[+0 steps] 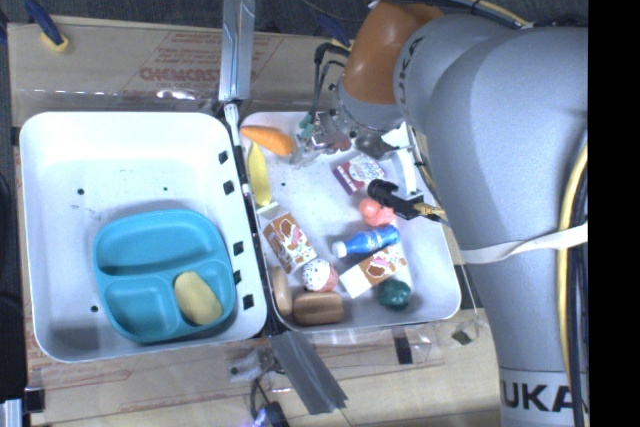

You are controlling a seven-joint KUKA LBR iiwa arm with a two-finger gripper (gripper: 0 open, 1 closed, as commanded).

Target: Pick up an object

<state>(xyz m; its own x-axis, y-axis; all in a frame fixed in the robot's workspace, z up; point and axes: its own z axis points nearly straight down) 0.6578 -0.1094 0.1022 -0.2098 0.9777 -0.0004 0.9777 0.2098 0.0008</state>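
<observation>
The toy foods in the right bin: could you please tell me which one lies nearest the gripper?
The orange carrot at the bin's far left corner lies nearest the gripper, just left of it; the yellow banana is farther.

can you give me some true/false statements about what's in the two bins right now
1. The blue tray lies in the left bin. True.
2. A yellowish potato sits in one compartment of the blue tray. True.
3. The banana lies in the left bin. False: it lies in the right bin, along the left wall.
4. The gripper is over the left bin. False: it is at the far end of the right bin, next to the carrot.
5. The blue bottle lies in the right bin. True.
</observation>
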